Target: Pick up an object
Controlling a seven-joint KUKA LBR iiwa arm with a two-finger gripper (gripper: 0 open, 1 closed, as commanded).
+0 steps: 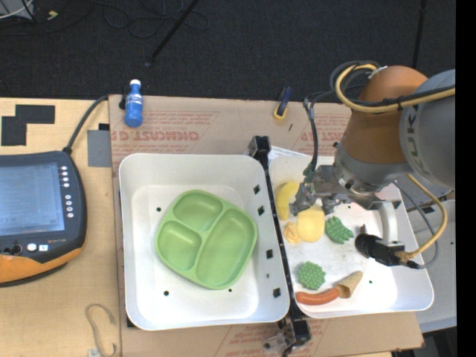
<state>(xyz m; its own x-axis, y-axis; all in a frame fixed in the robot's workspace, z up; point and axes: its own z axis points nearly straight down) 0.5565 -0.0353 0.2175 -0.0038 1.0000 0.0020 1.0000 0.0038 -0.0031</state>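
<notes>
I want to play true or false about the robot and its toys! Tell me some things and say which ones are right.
1. The green plate lies in the left bin. True.
2. The banana is in the left bin. False: it is in the right bin, near the divider.
3. The hot dog lies near the front edge of the right bin. True.
4. The blue bottle stands inside a bin. False: it is on the cardboard behind the left bin.
5. The gripper is over the right bin. True.
6. The plate has toys on it. False: its compartments are bare.
</notes>
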